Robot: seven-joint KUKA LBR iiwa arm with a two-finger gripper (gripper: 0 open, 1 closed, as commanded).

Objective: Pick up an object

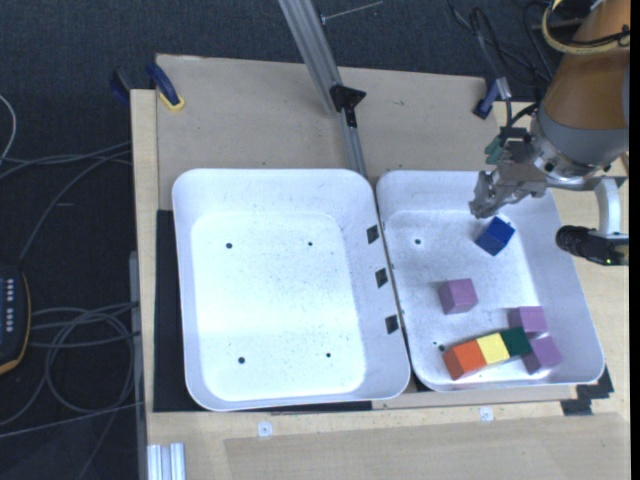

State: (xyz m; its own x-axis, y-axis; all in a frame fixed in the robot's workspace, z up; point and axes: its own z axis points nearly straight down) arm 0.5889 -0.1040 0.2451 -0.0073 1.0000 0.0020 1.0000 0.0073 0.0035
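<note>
Two white bins on a wooden bench [260, 103], over dark carpet strewn with cables.
The gripper [487, 204] hovers over the far part of the right bin [420, 278], just beside the blue cube [494, 236]; whether its fingers grasp anything cannot be told.

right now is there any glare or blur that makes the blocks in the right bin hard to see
In the camera view the light is even and soft: the right bin is bright white but not blown out, and the blue block, purple cube and coloured bar stay distinct. The whole view is slightly soft and grainy, and the gripper is too blurred for detail.
</note>
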